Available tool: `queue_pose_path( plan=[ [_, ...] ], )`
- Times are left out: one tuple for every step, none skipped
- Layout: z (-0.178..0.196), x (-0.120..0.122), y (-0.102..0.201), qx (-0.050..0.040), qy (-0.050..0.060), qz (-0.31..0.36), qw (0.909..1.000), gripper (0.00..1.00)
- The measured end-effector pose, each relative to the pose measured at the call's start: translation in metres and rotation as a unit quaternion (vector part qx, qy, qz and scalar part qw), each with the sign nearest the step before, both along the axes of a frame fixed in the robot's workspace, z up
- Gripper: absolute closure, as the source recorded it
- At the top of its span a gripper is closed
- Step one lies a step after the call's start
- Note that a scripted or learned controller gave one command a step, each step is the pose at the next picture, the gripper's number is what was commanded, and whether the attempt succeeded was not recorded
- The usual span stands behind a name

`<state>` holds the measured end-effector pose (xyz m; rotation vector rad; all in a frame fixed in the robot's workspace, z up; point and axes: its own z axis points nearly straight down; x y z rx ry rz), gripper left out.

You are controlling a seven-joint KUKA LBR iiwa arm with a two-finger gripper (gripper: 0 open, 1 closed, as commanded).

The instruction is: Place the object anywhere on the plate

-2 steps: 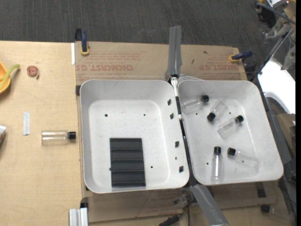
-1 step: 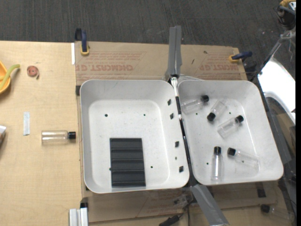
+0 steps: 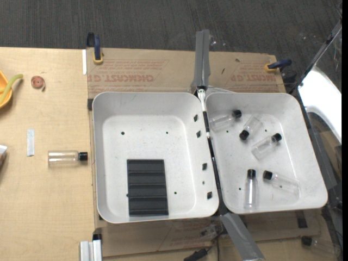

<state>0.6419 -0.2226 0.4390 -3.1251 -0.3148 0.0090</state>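
Observation:
A black ribbed plate (image 3: 147,187) lies flat in the left bin (image 3: 109,113), near its front wall. Several clear vials with black caps lie on their sides in the right bin (image 3: 296,110). One vial (image 3: 223,122) rests at the back left, and another (image 3: 249,128) lies just right of it. A third vial (image 3: 266,145) sits in the middle. Two more lie towards the front, one (image 3: 250,189) pointing at the front wall and one (image 3: 283,182) slanting right.
A further clear vial (image 3: 64,156) lies on the wooden bench left of the bins. A small white strip (image 3: 30,143), a red disc (image 3: 37,82) and a yellow object (image 3: 5,88) are there too. Clamps (image 3: 93,47) (image 3: 276,66) hold the cardboard behind the bins.

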Motion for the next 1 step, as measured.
queue_pose_path(
  plan=[
    [0.0014,-0.0802,0.0002,0.0003,0.0,-0.001,1.0,0.0]
  ],
)
